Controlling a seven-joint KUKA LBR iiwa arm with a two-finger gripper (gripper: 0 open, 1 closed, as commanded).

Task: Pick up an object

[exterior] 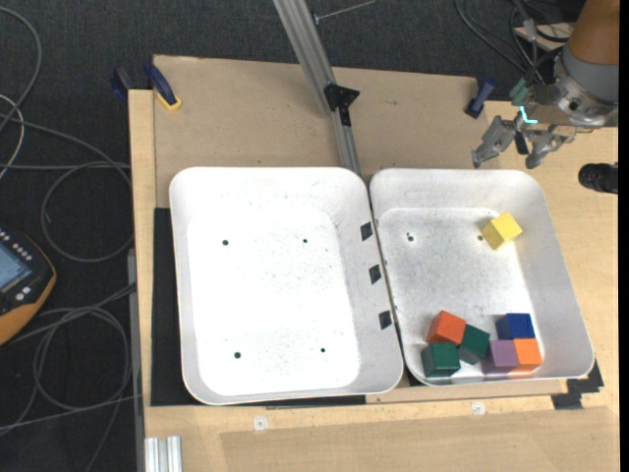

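Approaching: gripper [511, 146] hovers spread apart, holding nothing, over the right bin's [556, 264] far rim. Yellow cube [502, 230] sits just below it in the view, alone. Next: descend and close around it.

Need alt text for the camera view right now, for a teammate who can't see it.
The gripper hangs open above the bench beyond the right bin, holding nothing. That bin holds a lone yellow block and a cluster of coloured blocks at its near edge.
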